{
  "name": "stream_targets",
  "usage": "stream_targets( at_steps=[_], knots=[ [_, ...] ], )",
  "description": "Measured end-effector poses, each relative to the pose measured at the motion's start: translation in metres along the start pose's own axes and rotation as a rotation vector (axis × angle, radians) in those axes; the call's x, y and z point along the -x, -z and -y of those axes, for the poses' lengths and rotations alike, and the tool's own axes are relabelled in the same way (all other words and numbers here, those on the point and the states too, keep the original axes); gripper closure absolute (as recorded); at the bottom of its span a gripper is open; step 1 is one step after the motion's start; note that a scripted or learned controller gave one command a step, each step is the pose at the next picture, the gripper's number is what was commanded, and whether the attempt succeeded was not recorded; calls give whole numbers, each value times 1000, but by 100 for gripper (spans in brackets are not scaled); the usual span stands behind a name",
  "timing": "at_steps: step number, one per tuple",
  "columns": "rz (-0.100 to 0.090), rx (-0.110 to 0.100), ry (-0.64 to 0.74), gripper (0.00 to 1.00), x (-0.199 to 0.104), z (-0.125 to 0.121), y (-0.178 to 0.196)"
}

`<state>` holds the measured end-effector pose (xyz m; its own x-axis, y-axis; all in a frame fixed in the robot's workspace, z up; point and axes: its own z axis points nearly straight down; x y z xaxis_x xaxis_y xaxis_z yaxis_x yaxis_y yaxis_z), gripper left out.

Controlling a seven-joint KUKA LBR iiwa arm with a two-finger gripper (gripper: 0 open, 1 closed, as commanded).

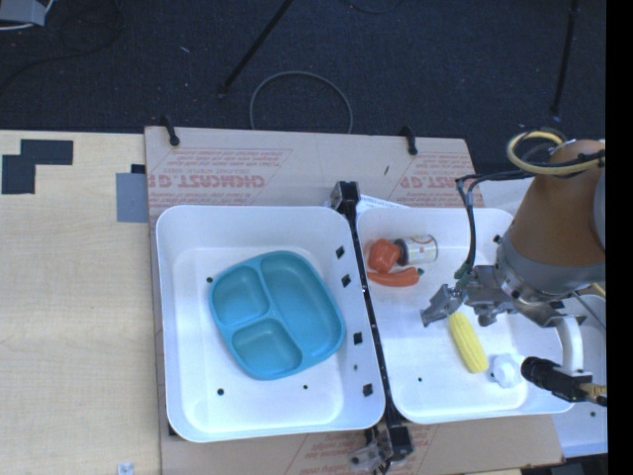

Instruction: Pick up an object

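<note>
Corn (pixel 468 341) is lying in the right bin (pixel 425 394) just under the gripper (pixel 447 307), whose finger state I cannot tell, and you are probably facing a light, stiff, bumpy thing, best gripped across its middle.

Up top I see dark floor (pixel 415 57), with thin black cables (pixel 300 102) looping across it and a slim stand leg (pixel 262 38) slanting down. Below that spreads the pale wood tabletop (pixel 69 315), carrying dark patches (pixel 40 161) and a grey square (pixel 130 196) at its left. A cardboard sheet (pixel 297 171) with red print lies flat beneath the bins. Light falls even, shadows soft.
</note>
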<state>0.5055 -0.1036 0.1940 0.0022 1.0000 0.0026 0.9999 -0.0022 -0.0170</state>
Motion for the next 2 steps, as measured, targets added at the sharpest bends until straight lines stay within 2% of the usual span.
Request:
stream_targets(
  at_steps=[1,2],
  knots=[
    [1,13,2,0,0,-3,6],
    [0,7,3,0,-9,4,-50]
  ],
)
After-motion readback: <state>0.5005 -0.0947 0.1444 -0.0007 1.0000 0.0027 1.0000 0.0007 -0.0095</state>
